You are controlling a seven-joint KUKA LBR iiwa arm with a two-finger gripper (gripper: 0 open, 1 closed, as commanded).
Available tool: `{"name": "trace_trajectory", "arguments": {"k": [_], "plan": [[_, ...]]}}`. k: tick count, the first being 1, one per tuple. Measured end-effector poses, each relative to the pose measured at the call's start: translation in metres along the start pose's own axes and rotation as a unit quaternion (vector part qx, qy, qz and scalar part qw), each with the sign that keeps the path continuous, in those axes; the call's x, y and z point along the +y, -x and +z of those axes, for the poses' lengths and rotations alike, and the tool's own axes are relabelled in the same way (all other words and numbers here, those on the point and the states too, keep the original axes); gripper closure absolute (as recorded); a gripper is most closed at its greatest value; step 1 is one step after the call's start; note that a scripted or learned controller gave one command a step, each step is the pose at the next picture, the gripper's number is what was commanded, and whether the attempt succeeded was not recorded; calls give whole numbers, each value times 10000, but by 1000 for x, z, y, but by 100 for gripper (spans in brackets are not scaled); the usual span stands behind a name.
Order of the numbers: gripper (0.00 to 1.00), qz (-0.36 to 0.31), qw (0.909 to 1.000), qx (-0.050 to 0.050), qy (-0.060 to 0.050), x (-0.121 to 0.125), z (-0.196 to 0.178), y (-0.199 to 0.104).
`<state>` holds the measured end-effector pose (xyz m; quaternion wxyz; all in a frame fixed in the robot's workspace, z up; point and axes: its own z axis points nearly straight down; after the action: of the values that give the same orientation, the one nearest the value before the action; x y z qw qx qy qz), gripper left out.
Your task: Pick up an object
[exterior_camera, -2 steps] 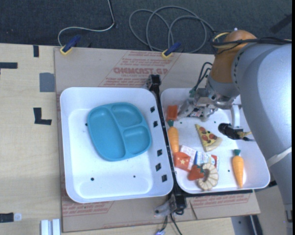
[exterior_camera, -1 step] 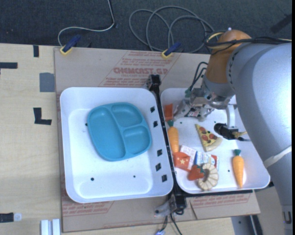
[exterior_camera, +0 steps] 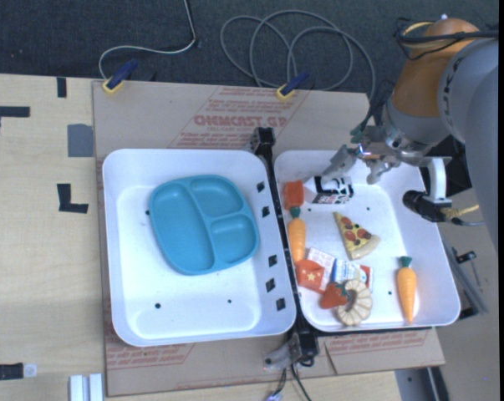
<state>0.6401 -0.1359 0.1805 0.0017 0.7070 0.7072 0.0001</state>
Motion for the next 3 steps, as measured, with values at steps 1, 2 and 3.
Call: {"name": "trace_trajectory", "arguments": {"k": [1,2,3], "plan": [[0,-2,10000,5,10,-75,92,-3],[0,-2,10000,-23,36,-6,91,-22],[100,-6,10000,-38,49,-5,80,-22]]}}
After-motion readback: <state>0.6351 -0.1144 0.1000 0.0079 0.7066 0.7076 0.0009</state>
